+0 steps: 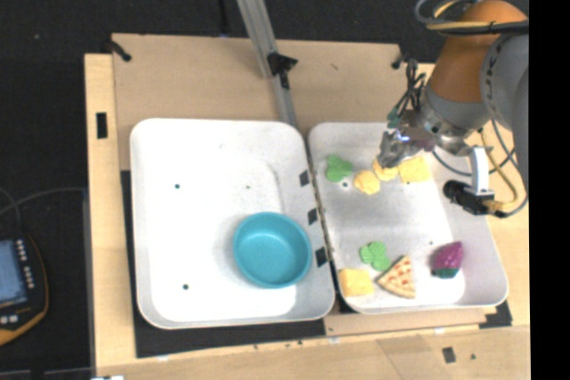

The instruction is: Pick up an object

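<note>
My gripper (pixel 392 154) hangs low over the back of the right bin (pixel 419 218), right above a small yellow piece (pixel 387 171). Touching or nearly touching that piece are a round yellow item (pixel 367 182) to its left and a yellow block (pixel 415 171) to its right. A green toy (pixel 338 169) lies further left by the bin's wall. At the bin's front lie a green leafy piece (pixel 374 255), a yellow block (pixel 356 282), a pizza slice (pixel 398 278) and a purple item (pixel 447 258).
A blue bowl (pixel 267 249) stands in the front right part of the left bin (pixel 178 191). A grey metal pole (pixel 258 22) slants in from the top toward the gap between the bins.
</note>
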Motion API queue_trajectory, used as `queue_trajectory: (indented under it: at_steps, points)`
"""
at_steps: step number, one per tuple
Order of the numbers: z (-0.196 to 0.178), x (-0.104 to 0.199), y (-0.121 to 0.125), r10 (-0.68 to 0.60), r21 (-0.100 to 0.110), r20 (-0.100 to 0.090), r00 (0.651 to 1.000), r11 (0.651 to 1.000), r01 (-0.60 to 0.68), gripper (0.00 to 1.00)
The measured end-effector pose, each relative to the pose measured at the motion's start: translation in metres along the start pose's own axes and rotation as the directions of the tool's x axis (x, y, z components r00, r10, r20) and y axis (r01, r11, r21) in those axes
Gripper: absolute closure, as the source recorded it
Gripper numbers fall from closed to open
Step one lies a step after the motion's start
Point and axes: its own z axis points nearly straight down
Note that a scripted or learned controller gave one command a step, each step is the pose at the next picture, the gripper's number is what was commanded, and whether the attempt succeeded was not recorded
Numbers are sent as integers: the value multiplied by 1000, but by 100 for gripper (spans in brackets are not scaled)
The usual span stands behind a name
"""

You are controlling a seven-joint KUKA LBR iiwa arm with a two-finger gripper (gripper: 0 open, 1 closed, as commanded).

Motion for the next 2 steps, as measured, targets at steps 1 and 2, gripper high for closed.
queue_trajectory:
  at_steps: [1,2]
  points:
    - [-49,2,10,0,4,0,1000,1000,0,100]
    - [-100,0,11,-1,3,1,1000,1000,1,100]
